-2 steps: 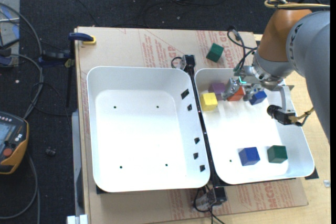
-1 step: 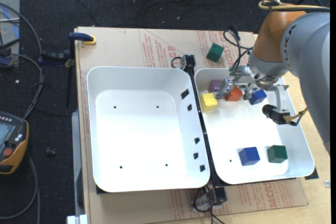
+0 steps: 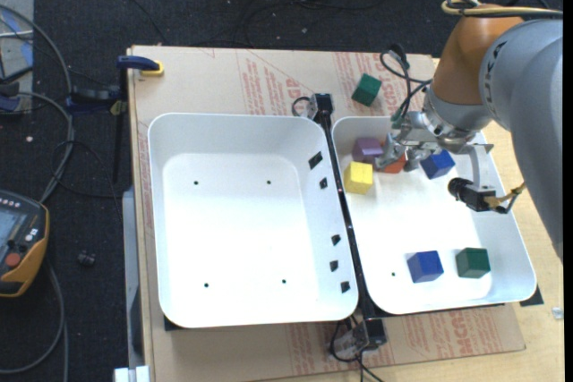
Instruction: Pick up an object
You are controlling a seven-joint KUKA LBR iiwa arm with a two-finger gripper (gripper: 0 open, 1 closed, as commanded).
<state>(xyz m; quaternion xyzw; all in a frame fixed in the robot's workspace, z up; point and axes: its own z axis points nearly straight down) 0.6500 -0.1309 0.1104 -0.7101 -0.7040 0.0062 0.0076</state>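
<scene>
My gripper (image 3: 397, 149) hangs low over the back of the right bin (image 3: 448, 219), reaching in from the right. Directly beneath and beside it lie a purple block (image 3: 366, 148) and a small orange-red piece (image 3: 391, 165), partly hidden by the gripper. In front of the purple block sits a yellow block (image 3: 359, 177). Just right of the gripper rests a blue block (image 3: 437, 164). Near the front of the same bin are a second blue block (image 3: 424, 266) and a dark green block (image 3: 472, 262).
The left bin (image 3: 179, 192) stands beside the right one, with a black divider (image 3: 333, 192) between them. A green block (image 3: 366, 89) lies on the cardboard behind the right bin. Cables (image 3: 483, 197) trail near the wrist.
</scene>
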